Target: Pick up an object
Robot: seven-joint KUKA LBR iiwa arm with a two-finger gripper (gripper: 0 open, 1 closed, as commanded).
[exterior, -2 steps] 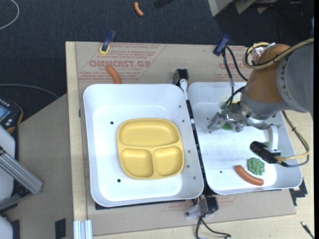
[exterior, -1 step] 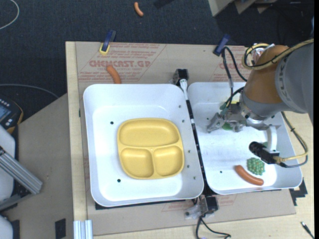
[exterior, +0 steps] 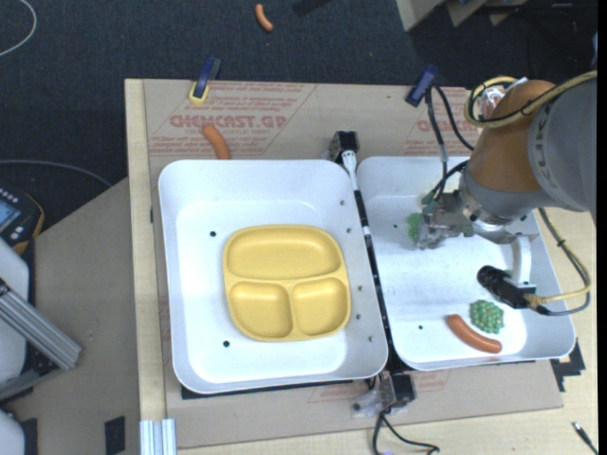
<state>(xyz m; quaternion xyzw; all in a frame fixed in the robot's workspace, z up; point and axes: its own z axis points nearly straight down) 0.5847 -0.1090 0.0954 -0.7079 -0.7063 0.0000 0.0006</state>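
My gripper is low in the right bin, near its upper middle, reaching in from the right under the orange wrist band. A small green object sits right at the fingertips, partly hidden by them; I cannot tell whether it is between them. Toward the bin's lower right lies a green broccoli-like piece, and a sausage rests beside it to the lower left.
A yellow three-compartment tray lies in the left bin. A second sausage lies on the bench above the left bin. Another one is on the floor. A black cable fitting hangs over the right bin.
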